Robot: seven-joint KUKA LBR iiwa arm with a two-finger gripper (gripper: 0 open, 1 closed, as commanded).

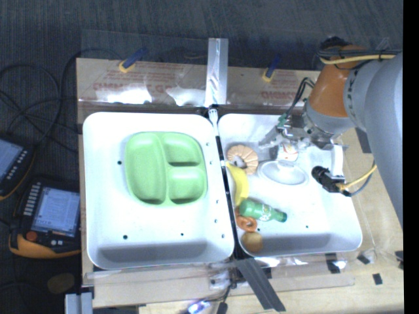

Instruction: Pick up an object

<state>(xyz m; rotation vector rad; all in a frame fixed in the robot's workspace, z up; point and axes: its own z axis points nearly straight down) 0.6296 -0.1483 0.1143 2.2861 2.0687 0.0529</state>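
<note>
While the gripper (289, 150) hangs low in the right bin (340, 231) over a clear glass (284, 173), we cannot tell its state. Left of the glass we see a banana (240, 183), with a green bottle (260, 210) below it. Beyond the banana, the left bin (105, 241) holds a green divided tray (165, 167).

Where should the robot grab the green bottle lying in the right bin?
Probably across the middle of the bottle, coming straight down from above. It lies flat on its side, pointing left-right, so its rounded body offers two sides to pinch. The banana sits just above its left end and a small orange thing just below, so the right half looks freer.
</note>
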